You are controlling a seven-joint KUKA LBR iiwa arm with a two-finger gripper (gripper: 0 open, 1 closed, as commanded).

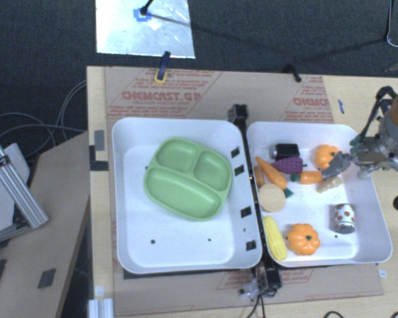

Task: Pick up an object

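The right bin (375, 244) holds several toy foods. An orange fruit (326, 156), a purple grape bunch (288, 165), a black block (286, 151) and two carrots (271, 173) (310, 177) lie toward its back. A cream disc (273, 197), a corn cob (274, 238), a small pumpkin (303, 239) and a small can (343, 218) lie nearer the front. My gripper (351, 169) hangs open over the bin's right part, just right of the orange fruit and above a tan piece (328, 185). Nothing sits between its fingers.
The left bin (129, 244) holds a green divided plate (188, 177). A black divider with clips (247, 177) runs between the bins. The arm (393, 134) comes in over the right bin's far right rim. Cardboard (166, 95) lies under both bins.
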